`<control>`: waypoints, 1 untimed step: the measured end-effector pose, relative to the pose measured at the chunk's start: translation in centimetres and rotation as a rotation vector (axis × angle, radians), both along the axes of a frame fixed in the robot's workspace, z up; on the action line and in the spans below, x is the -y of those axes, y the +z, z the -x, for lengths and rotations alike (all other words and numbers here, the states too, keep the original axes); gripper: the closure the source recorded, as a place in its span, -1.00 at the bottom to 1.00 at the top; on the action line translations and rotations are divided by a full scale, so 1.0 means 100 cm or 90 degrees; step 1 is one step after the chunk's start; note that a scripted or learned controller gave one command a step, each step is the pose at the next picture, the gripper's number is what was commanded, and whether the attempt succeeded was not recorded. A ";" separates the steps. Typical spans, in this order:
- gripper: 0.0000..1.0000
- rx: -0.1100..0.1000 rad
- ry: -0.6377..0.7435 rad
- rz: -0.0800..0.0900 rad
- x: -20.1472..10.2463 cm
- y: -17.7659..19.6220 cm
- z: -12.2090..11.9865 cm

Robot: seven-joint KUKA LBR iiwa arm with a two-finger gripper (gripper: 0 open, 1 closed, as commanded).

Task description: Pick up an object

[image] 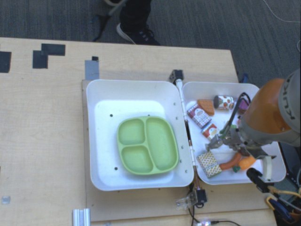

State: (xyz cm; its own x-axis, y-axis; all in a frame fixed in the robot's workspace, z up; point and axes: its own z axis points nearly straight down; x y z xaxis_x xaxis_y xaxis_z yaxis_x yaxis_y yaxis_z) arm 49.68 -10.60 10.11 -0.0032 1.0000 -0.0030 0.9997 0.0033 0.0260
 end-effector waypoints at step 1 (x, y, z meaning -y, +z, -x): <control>1.00 0.002 0.001 0.000 -0.001 0.010 -0.001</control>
